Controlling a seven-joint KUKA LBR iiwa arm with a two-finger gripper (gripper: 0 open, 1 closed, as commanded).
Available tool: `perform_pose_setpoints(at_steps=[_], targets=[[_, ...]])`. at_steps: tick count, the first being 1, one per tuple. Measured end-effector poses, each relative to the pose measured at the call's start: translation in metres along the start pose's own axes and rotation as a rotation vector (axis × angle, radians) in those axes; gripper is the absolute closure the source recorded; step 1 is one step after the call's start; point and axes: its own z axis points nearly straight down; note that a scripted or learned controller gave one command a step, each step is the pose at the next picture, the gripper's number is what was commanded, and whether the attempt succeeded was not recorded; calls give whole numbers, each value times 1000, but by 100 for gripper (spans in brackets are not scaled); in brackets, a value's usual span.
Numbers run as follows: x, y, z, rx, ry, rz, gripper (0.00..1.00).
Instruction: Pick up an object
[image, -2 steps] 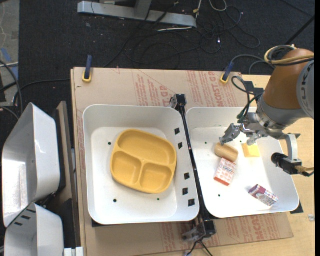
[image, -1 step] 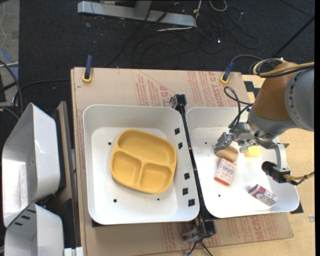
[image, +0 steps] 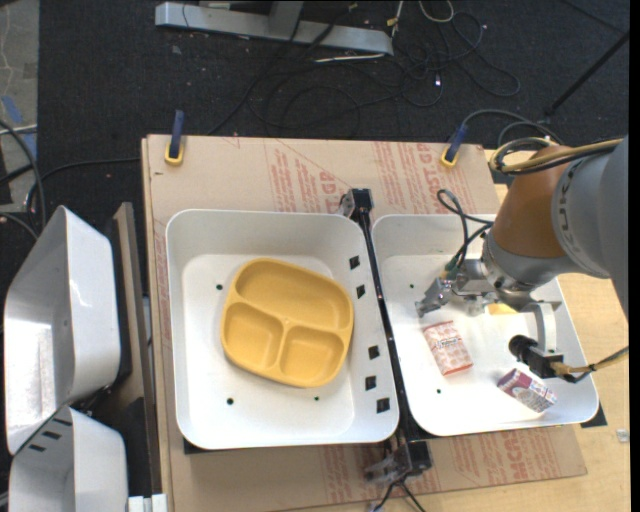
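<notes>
In the left bin a yellow divided plate lies at the middle. In the right bin, a small red-and-white packet lies near the centre, a darker packet toward the near right corner. The step looks like the approach. The gripper hangs just beyond the red-and-white packet; whether it is released or clenched I cannot tell. Next it must centre over a packet and descend. The arm bends in from the table's right edge, wrist pointing left and down.

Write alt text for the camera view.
A grey arm's end effector hangs over the right bin, just above a small red-and-white packet; another packet lies near that bin's front right corner. A yellow divided tray sits in the left bin.
</notes>
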Motion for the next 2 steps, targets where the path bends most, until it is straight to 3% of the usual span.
perform_pose_setpoints(at_steps=[1,2], targets=[[0,0,-12,-1,0,1,100],[10,1,-60,-6,0,-5,100]])
